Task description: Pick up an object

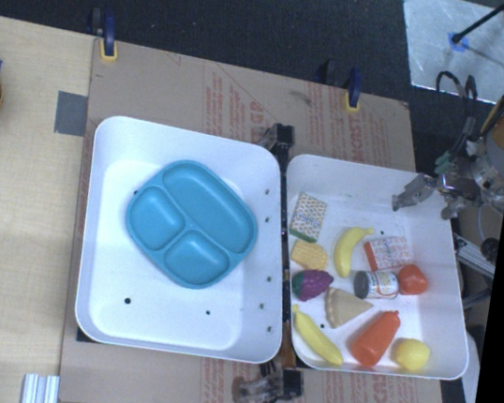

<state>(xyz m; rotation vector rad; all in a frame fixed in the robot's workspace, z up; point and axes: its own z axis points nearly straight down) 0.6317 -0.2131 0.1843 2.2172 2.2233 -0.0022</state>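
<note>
Currently the gripper (417,192) is hanging over the upper right part of the right bin (351,175), near its far rim, and whether it is spread or pressed together cannot be told from this slant; nothing is showing in it. Every candidate is lying below and to the left of it in the camera view: the nearest are the upper banana (350,248), running roughly top to bottom, and the small red-and-white box (386,250) just beside it. Further off are sitting the orange bottle (375,337) and the lemon (411,354). Judging from this, the reach is having to go down and inward toward the bin's middle
</note>
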